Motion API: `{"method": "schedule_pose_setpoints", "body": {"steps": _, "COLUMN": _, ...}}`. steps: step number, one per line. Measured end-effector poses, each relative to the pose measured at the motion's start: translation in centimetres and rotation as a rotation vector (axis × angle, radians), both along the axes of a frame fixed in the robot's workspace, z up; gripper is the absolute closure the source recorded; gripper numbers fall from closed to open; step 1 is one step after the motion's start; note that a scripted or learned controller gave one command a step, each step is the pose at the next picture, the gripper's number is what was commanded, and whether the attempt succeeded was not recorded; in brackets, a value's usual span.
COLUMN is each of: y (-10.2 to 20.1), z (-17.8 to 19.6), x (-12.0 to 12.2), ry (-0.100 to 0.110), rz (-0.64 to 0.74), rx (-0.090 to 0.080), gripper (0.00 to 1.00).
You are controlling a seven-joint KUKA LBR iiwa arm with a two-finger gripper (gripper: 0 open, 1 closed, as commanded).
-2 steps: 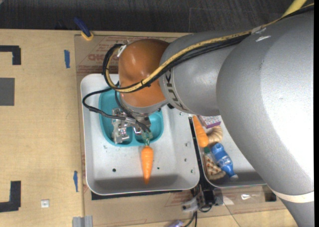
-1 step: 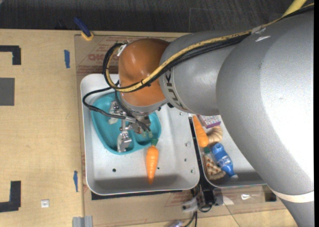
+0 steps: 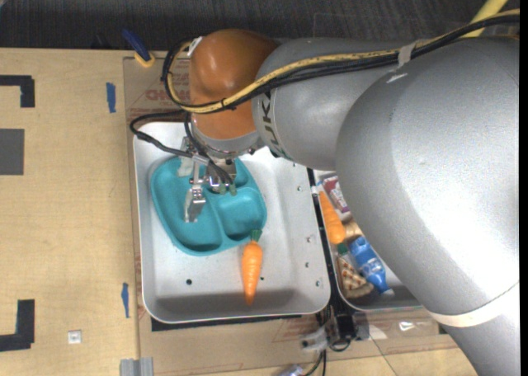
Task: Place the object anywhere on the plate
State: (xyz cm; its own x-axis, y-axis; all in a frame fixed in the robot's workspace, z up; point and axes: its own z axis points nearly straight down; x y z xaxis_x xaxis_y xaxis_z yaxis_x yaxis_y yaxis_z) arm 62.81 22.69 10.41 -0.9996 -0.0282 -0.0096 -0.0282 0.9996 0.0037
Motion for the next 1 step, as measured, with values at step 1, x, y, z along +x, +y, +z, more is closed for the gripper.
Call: {"method": "schedule_pose_setpoints", "body": {"steps": 1, "y": -2.02, "z": 7.87, "x": -4.13, "ry": 0.001, "rz": -0.088, "rx": 0.000, "gripper": 0.00}}
